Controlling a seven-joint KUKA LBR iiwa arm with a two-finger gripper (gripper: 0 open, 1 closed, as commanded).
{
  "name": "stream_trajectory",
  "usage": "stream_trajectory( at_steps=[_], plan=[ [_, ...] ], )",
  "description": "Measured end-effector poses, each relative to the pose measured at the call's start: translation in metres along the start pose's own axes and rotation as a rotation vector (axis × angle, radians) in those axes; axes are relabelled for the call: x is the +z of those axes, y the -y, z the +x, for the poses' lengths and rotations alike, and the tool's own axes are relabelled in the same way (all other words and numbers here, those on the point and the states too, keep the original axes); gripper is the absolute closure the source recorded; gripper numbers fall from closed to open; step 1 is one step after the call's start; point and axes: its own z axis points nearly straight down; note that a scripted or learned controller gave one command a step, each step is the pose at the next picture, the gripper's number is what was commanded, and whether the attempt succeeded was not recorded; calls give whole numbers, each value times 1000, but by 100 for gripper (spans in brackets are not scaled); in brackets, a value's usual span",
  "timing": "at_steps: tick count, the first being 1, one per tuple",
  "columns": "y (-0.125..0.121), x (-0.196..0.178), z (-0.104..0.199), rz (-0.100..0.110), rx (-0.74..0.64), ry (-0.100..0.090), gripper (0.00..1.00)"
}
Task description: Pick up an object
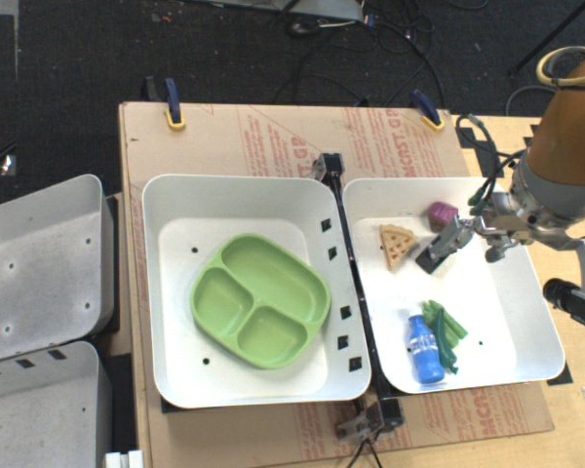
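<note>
Over the right bin (526, 291), the gripper (439, 250) is seen at the end of the arm (556, 164), which reaches in from the right. Whether its fingers are parted or closed cannot be told from this angle, and nothing is seen held between them.

Places are given from the gripper. A waffle piece (397, 245) lies just beside it, toward the bin divider, with its point turned toward the near rim. A purple block (442, 214) sits just beyond the gripper, toward the far rim, nearly touching it in this view. A blue bottle (425, 349) and a green item (446, 332) lie together well nearer the front rim, both with their long axes running roughly front to back. A green tray (261, 300) is seen in the left bin (175, 261), well apart from the gripper, across the divider.

The waffle piece and purple block are judged the closest candidates: only a short shift toward the divider or the far rim would be needed. The bottle would call for a longer move toward the front rim, with the fingers set across its long axis.
</note>
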Motion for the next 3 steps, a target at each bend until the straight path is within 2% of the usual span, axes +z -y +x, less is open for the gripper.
stream_trajectory(
  at_steps=[1, 3],
  plan=[
    [-2, -6, 0, -12, -3, 2, 0],
    [-1, 79, -4, -11, -1, 2, 0]
  ],
)
